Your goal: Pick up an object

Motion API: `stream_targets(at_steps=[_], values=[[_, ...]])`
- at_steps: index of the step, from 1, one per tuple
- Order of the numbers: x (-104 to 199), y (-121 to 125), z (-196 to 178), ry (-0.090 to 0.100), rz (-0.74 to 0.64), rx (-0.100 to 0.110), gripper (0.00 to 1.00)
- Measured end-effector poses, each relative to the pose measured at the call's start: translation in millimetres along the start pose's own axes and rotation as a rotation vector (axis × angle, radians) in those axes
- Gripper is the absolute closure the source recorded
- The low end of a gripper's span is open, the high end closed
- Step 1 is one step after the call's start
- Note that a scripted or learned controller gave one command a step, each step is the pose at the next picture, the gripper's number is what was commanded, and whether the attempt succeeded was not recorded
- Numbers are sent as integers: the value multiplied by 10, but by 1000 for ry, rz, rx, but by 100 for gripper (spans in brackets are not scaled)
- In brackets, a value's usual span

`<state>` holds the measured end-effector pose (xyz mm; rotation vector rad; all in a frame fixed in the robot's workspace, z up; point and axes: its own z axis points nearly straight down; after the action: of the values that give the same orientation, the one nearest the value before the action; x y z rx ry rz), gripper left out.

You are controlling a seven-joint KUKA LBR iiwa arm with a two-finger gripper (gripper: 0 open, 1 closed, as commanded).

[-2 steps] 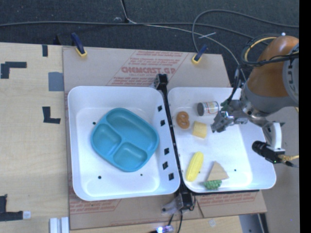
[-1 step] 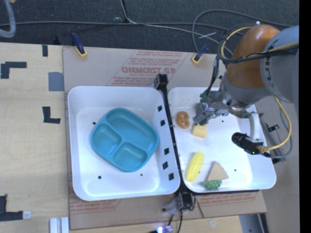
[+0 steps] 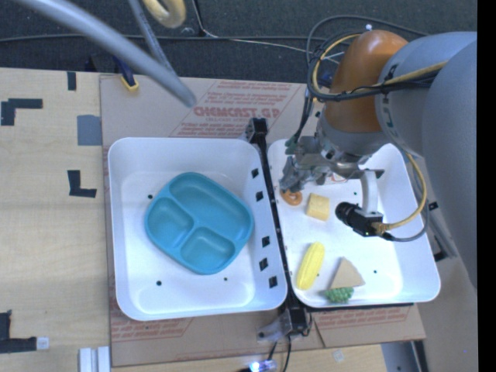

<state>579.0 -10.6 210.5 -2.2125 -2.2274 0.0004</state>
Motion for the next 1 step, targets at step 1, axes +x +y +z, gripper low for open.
stream_targets(at_steps=[1], values=[[595, 245, -47, 0, -1, -2, 100]])
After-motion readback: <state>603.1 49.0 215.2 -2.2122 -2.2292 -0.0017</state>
